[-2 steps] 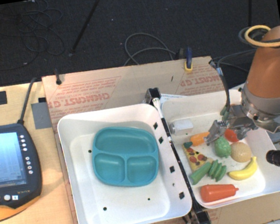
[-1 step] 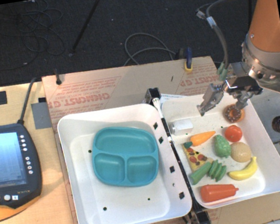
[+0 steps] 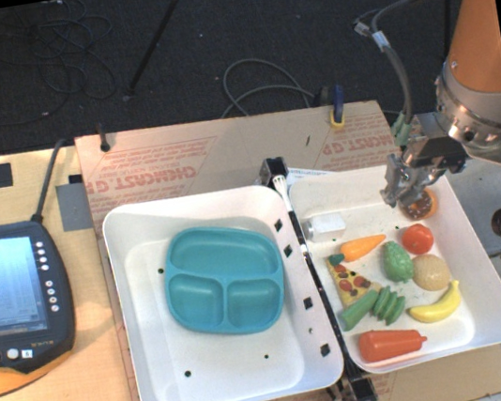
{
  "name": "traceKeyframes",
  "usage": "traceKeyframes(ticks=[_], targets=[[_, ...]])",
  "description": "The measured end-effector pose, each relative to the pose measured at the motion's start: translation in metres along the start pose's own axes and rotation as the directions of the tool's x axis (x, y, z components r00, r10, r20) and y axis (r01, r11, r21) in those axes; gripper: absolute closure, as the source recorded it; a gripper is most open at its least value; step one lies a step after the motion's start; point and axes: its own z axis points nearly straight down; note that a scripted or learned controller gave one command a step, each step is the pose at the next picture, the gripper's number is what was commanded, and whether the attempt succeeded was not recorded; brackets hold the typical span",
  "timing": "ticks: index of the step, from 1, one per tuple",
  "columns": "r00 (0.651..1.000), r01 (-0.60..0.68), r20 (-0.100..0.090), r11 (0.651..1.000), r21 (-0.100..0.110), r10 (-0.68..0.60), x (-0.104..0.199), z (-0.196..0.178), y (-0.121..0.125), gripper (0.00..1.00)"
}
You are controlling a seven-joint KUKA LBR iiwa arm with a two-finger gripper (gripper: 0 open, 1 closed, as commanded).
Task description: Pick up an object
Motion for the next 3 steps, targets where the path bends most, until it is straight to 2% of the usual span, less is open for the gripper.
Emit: traceKeyframes(ticks=[1,2,3], targets=[[1.000,0.000,-0.001,1.000,0.013,0.000,0.056,0.127,-0.013,1.00],[1.000,-0.007,0.000,1.000,0.004,0.007,0.051,0.111,-0.012,1.00],[1.000,-0.010,0.000,1.000,0.008,0.010,0.050,0.102,-0.012,1.00]])
